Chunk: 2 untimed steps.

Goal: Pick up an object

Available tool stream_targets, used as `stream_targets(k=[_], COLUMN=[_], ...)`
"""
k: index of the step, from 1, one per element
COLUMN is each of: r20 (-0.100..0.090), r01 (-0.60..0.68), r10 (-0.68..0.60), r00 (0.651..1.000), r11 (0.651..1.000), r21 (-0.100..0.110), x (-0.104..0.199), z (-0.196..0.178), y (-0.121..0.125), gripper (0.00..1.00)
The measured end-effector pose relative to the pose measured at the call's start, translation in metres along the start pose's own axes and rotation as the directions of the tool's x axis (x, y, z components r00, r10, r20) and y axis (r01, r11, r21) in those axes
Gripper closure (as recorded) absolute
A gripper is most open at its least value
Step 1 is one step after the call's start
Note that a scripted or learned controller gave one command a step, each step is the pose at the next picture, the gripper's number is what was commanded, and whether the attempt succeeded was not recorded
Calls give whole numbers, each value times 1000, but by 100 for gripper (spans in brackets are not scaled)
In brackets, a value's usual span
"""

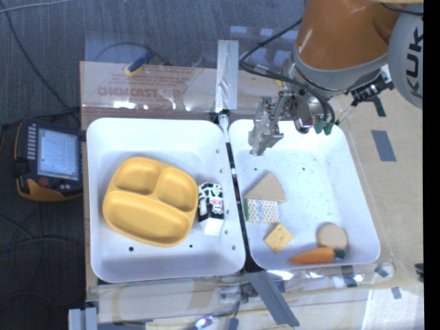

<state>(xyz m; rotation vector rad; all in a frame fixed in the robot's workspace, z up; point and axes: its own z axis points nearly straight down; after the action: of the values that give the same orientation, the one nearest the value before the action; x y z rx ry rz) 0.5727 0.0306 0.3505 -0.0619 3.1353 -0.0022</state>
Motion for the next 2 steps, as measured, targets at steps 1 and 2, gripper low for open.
stream_targets(k=[1, 2], r20=[-3, -3], r01=[-358, -506], r10=[358, 506], r00=[934, 862], r11=[934, 862], r21=[-1, 0], x=[-56, -85], z=[-3, -1], y=[65, 62], gripper=[100, 100])
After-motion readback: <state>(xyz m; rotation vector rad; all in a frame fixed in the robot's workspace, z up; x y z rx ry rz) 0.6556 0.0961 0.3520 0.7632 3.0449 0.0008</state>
